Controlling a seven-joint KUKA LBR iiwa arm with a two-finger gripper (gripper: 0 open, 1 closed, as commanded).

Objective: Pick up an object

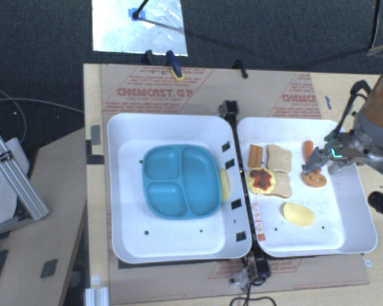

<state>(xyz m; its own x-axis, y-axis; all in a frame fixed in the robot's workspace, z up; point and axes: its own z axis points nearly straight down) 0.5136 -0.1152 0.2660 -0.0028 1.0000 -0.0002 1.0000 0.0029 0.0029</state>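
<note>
Two white bins sit side by side on the bench. The left bin [124,190] holds a blue tray [180,181] with three compartments, and a pale yellow piece [225,184] lies just beside the tray's right edge, against the divider. The right bin [345,228] holds the toy food: a brown stick [255,155] and a slice of toast [279,159] near the back left, a pizza slice [262,180] with red topping in front of them, partly over a second bread slice [281,185], a yellow chip [298,214] nearer the front, an orange carrot-like piece [307,150] at the back, and a round orange slice [315,180] to the right. The arm [378,129] reaches in from the right, and the gripper [315,165] hangs low over the right bin, its tip just above the round orange slice and just in front of the carrot-like piece. Nothing can be made out in its grasp, and whether it is touching the slice cannot be told; nor can it be told whether the hand is released or clenched.
</note>
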